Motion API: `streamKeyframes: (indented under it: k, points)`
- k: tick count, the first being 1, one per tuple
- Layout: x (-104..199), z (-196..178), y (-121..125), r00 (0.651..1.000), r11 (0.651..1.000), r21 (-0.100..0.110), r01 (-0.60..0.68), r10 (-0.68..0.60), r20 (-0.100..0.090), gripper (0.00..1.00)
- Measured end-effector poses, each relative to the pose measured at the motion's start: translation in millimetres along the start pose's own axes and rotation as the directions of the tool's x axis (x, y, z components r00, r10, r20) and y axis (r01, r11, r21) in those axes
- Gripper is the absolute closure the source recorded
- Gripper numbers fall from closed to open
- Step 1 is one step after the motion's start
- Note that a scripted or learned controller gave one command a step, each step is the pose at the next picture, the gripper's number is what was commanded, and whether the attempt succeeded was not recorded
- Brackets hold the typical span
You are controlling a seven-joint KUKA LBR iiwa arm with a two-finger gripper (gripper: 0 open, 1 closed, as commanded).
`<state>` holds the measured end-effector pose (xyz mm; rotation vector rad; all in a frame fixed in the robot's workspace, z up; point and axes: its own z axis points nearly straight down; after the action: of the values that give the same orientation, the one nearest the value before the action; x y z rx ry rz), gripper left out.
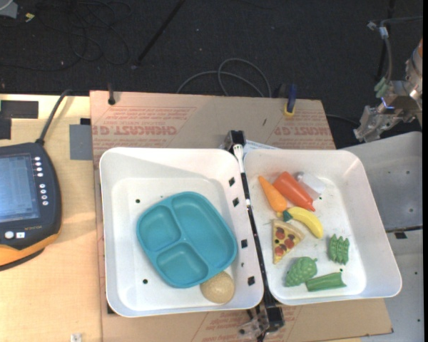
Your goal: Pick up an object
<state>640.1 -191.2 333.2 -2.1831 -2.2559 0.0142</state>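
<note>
The right bin point(374, 258) holds several toy foods: an orange carrot point(273, 194), a red-orange bottle-like piece point(294, 189), a yellow banana point(304, 221), a pizza slice point(285, 239), a green leafy piece point(338, 249), a broccoli point(299, 269) and a long green vegetable point(325, 281). In the left bin point(121, 191) lie a teal divided plate point(186, 239) and a beige round object point(217, 288) at its near edge. My gripper point(385, 114) hangs outside the bins, beyond the right bin's far right corner and well away from the toys, with nothing seen in it.
Both bins rest on a cardboard sheet point(200, 120). A control pendant with a screen point(14, 194) lies at the left. Cables run across the dark floor behind. A grey metal surface point(403, 184) borders the right bin.
</note>
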Motion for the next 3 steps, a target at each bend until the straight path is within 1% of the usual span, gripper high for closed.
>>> streamKeyframes:
  k: [1, 2, 3]
  points:
    - [65.7, 33.4, 0.3, 1.0, 1.0, -0.002, -0.028, 0.028, -0.008, 1.0]
    - [111.0, 26.6, -14.5, 1.0, 1.0, -0.004, -0.03, 0.03, -0.007, 1.0]
    - [109.1, 17.3, -13.9, 1.0, 1.0, -0.003, -0.031, 0.031, -0.006, 1.0]
